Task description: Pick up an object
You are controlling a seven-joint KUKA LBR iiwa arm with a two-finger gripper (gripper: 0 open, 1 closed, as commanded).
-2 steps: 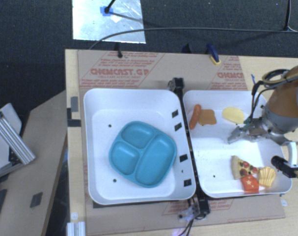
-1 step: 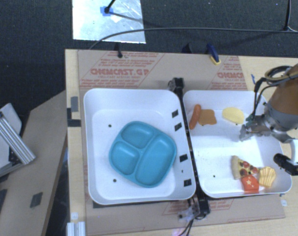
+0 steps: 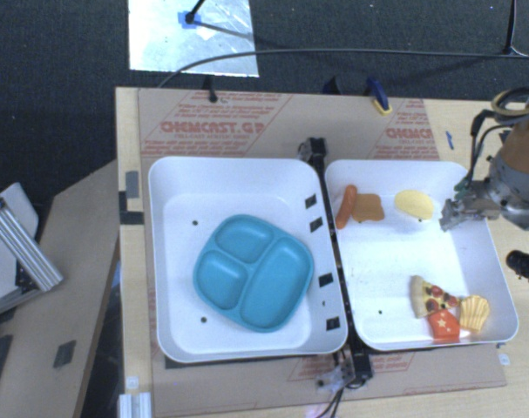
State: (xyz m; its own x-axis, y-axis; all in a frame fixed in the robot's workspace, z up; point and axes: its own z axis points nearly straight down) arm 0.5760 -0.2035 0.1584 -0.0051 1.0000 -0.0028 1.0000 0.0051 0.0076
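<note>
Gripper (image 3: pixel 456 212) is seen at the right bin's (image 3: pixel 395 342) right wall; its state cannot be told. Yellow lemon-like toy (image 3: pixel 414 204) is placed just to its left, orange piece (image 3: pixel 367 207) and sausage (image 3: pixel 345 205) beyond. Pizza slice (image 3: pixel 431 298), red piece (image 3: pixel 444 324) and yellow shell (image 3: pixel 474 313) are grouped nearer the camera. Blue divided plate (image 3: pixel 253 272) is held in the left bin (image 3: pixel 181 190).

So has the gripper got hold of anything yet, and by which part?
Nothing held: the gripper sits at the right bin's right rim, apart from the yellow piece, with nothing between its fingers.
</note>
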